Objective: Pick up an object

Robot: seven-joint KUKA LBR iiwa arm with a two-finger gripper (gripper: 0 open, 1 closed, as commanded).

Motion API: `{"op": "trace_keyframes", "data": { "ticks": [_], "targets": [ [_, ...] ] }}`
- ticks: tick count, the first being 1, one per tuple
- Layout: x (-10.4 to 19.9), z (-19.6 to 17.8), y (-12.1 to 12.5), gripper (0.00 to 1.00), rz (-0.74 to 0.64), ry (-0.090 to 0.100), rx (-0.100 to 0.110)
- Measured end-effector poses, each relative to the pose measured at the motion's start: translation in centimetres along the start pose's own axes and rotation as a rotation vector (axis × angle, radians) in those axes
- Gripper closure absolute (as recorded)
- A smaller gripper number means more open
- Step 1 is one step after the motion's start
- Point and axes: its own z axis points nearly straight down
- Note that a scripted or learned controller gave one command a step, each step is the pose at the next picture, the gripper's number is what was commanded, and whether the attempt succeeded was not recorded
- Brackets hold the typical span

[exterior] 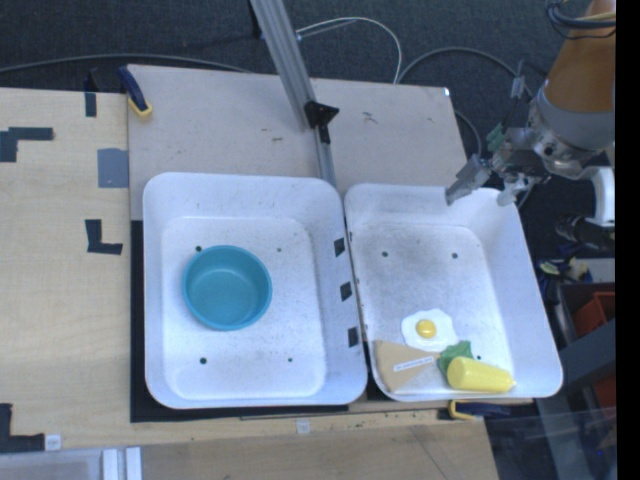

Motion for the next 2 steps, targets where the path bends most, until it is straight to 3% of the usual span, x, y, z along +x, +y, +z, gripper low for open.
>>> {"op": "trace_keyframes", "data": {
  "ticks": [1, 2],
  "targets": [
    [0.0, 0.0, 0.0, 0.00, 0.000, 0.000, 0.000],
    [0.4, 6.4, -0.4, 0.00, 0.001, 0.001, 0.007]
  ]
}}
